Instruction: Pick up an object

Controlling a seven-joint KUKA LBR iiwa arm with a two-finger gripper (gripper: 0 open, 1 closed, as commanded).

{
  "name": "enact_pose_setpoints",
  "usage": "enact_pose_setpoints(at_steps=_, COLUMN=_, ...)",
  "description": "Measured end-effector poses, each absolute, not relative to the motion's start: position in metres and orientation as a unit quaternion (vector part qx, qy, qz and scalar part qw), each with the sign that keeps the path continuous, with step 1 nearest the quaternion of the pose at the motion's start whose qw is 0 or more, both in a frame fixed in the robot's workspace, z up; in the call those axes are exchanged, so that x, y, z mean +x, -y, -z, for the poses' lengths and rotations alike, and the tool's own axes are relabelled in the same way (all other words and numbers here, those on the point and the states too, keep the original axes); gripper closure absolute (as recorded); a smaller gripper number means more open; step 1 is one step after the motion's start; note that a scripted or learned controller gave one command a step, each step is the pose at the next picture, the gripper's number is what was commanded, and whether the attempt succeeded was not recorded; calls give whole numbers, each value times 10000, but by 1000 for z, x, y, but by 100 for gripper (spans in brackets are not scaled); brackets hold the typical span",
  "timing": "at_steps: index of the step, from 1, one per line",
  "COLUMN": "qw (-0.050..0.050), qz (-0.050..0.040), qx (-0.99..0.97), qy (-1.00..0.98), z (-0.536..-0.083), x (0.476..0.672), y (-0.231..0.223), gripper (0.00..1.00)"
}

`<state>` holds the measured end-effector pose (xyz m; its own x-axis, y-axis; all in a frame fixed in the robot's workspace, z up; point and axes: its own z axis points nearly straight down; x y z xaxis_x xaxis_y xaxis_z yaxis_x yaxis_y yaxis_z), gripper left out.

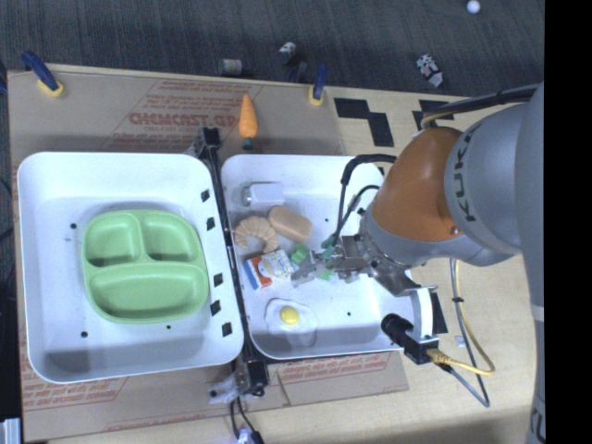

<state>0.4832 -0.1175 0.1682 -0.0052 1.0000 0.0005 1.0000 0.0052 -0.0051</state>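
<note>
The tool is low inside the right bin, and the grey arm with its orange band comes in from the right above it. I cannot tell if the tool is wide or narrow, because its tip is mixed with the small things under it. Its tip is just beside a small packet with red, white and green colours, but I cannot tell if it touches the packet. In the same bin, near the packet, there is a tan bread roll, a pale ridged piece like a shell, a light grey block toward the far wall, and a toy fried egg toward the near wall. The left bin holds a green plate with three sections, lying flat in the middle. On the bench behind the bins stands an orange toy carrot.
</note>
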Motion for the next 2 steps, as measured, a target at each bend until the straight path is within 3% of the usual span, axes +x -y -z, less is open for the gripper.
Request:
enact_pose_setpoints(at_steps=1, qw=-22, qz=17, qx=-7046, qy=7096, z=-97, x=531, y=115, gripper=0)
enact_pose_setpoints(at_steps=2, qw=-11, qz=27, qx=-7024, qy=7118, z=-107, x=532, y=113, gripper=100)
